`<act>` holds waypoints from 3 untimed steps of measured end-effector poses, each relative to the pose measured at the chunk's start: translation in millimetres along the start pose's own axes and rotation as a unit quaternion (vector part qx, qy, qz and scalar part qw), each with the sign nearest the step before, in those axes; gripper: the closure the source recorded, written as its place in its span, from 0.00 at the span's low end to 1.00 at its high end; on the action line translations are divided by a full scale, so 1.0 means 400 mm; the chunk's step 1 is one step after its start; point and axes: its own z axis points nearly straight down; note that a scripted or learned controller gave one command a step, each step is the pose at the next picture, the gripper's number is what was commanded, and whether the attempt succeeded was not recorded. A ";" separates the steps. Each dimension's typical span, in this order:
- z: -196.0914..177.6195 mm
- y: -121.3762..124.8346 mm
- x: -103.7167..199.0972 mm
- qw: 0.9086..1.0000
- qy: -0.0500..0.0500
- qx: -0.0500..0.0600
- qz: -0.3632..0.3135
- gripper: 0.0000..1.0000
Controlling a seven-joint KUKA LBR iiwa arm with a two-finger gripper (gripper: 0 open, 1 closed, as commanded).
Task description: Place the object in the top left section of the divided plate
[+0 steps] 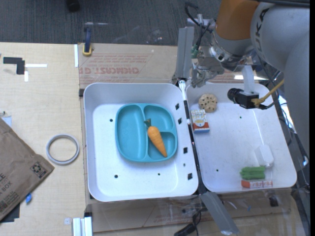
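A teal divided plate (129,132) sits in the left bin (101,156). It has one long section on its left and two smaller ones on its right. An orange carrot (157,140) lies in the lower right section, its green top reaching up to the divider. My gripper (199,78) hangs over the far left corner of the right bin (231,146), beside the wall between the bins. It stands well apart from the carrot and just left of a round cookie (208,102). I see nothing held under it.
The right bin also holds a small red and white carton (199,120), a green item (253,172), a white block (264,155) and a red-labelled strip (256,184). A tape ring (62,148) and a cardboard box (17,171) lie on the bench at the left.
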 end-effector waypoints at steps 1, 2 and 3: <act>-0.173 0.034 -0.057 0.990 0.000 0.000 0.140 1.00; -0.301 0.027 -0.159 0.968 0.000 0.001 0.250 1.00; -0.005 0.028 -0.108 0.958 0.000 0.003 0.286 1.00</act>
